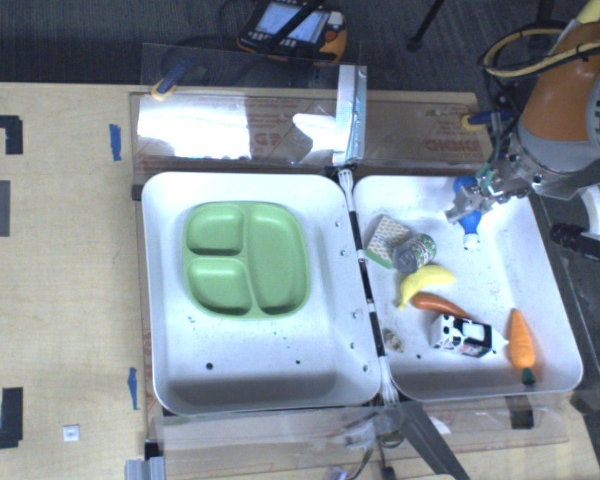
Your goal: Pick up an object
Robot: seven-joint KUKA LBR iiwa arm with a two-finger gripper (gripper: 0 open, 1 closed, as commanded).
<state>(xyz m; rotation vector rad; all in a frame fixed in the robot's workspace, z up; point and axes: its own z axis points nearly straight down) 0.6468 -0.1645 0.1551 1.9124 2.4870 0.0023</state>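
My gripper [472,208] hangs over the far part of the right bin [550,268], a little above its floor, with nothing seen in its grasp. Nearer the camera and to its left lie a checked packet beside a grey can [398,244], a yellow banana [425,282], a red-orange pepper [446,305], a black-and-white toy [462,336] and an orange carrot [521,339]. All of them rest on the bin floor, apart from the gripper.
The left bin [170,348] holds a green divided plate [246,258]. A ridge [362,268] separates the two bins. A clear sheet and a cardboard strip [280,128] lie behind them. The arm's orange band [565,103] stands at the top right.
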